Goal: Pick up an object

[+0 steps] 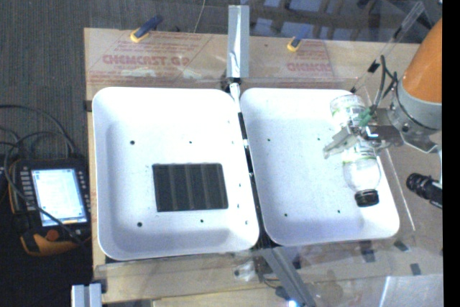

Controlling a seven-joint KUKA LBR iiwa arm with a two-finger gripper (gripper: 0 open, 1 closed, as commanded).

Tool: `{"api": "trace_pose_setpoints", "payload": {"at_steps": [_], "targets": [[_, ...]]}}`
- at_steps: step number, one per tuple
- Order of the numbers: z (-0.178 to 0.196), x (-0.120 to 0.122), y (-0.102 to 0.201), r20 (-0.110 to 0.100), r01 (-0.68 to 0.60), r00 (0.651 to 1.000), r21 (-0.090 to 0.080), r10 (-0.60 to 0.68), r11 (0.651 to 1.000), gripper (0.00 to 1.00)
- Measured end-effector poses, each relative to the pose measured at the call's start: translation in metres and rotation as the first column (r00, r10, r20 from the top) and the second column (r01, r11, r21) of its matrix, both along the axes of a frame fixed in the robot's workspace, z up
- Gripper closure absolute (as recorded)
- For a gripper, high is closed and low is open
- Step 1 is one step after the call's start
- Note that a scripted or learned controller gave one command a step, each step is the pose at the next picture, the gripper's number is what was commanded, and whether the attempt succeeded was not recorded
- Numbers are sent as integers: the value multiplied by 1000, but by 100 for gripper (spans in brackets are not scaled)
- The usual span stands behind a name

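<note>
Clear plastic bottle with black cap lies in right white bin, toward 3 o'clock wall. Metal two-finger gripper hovers over bottle's upper half; finger spacing unreadable. Risk: smooth round body rolls or squirts out under off-centre pinch; nearby wall crowds approach. Dark ribbed rectangular pad sits in left bin.

The two shallow white bins look like smooth, faintly glossy plastic. The dark ribbed rectangular mat appears matt. The clear plastic bottle with a black cap is glossy. The surface is pale plywood.
</note>
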State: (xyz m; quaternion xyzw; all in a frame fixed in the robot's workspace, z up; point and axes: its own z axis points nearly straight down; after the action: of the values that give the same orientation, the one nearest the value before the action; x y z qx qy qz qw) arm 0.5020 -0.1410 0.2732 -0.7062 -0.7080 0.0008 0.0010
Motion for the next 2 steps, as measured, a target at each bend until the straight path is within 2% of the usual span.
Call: {"api": "trace_pose_setpoints", "payload": {"at_steps": [1, 2], "targets": [[-58, 49, -50, -1, 43, 999, -1, -43, 999, 0], [-35, 58, -78, 0, 136, 991, -1, -136, 991, 0]]}}
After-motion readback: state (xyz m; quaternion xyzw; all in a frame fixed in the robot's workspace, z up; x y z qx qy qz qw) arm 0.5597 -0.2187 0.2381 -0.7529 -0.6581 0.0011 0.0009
